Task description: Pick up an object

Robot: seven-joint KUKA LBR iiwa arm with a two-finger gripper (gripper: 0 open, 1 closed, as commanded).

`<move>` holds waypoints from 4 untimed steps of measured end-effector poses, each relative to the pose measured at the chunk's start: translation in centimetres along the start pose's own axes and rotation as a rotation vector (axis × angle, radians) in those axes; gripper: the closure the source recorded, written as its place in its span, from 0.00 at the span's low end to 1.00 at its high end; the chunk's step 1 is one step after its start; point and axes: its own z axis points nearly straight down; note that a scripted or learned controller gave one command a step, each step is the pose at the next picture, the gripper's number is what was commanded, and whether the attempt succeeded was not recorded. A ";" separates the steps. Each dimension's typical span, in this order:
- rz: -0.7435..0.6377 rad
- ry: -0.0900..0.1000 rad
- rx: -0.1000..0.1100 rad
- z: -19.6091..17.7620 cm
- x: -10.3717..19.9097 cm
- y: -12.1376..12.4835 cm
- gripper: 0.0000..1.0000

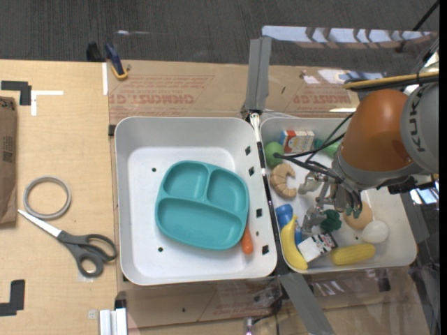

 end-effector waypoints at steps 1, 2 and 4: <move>0.201 0.000 0.000 0.0 2.9 -1.1 0.00; 0.325 -0.029 -0.003 -0.6 5.1 -2.7 0.00; 0.315 0.001 0.000 0.0 1.0 -0.6 0.00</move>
